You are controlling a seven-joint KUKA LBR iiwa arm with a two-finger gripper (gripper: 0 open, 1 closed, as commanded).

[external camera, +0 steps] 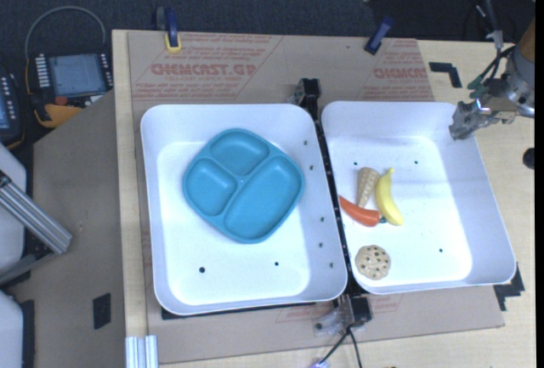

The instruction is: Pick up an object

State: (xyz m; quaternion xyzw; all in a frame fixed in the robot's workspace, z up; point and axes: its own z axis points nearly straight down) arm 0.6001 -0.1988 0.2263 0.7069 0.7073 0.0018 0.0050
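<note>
Here the gripper (463, 121) sits at the right edge of the frame, over the upper right corner of the right bin (442, 268); its fingers are too small and blurred to tell whether they are spread or pressed together, though nothing appears to lie between them. The graspable objects cluster well apart from it, lower and to the left, near the bin's left wall: a yellow banana (389, 197), a tan ice-cream cone (365, 184) just beside it, a red-orange chili pepper (359, 212) touching the banana's lower end, and a round cookie (372, 261) below them. The left bin (170, 273) holds a blue divided plate (244, 185), tilted diagonally.
</note>
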